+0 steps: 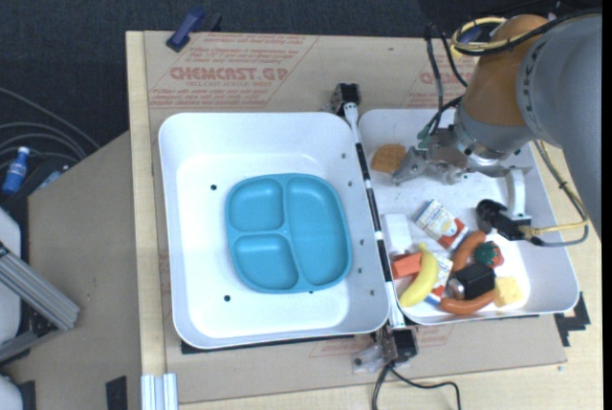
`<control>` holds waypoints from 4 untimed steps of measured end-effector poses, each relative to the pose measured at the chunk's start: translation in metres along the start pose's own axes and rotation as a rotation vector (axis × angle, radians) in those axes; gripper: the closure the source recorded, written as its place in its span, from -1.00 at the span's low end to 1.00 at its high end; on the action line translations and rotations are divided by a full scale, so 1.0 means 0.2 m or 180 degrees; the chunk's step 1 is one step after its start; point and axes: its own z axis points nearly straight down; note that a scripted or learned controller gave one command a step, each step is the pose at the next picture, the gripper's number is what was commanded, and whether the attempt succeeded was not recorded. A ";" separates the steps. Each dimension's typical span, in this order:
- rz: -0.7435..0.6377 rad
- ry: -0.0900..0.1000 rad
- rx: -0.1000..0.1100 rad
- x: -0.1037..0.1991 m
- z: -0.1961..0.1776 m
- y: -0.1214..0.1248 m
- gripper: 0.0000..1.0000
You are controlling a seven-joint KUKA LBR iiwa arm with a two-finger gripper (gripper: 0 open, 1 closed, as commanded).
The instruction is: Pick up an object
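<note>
We see the gripper, grasp state unreadable, near the right bin's back edge; toys crowd its front.

Right bin: toy food heaped at near end. Banana yellow, lying slantwise; carrot orange, tilted, beside it; sausage at front edge. Small packet just above heap. Brown cookie alone near far-left corner.
</note>
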 end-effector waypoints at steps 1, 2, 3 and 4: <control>-0.0003 0.0001 0.0001 0.05 0.00 0.21 -1.00; -0.0007 0.0001 0.0055 0.05 -0.04 0.19 1.00; -0.0006 0.0003 -0.0005 0.36 -0.50 0.18 1.00; -0.0003 0.0001 0.0003 0.35 -0.50 0.18 -1.00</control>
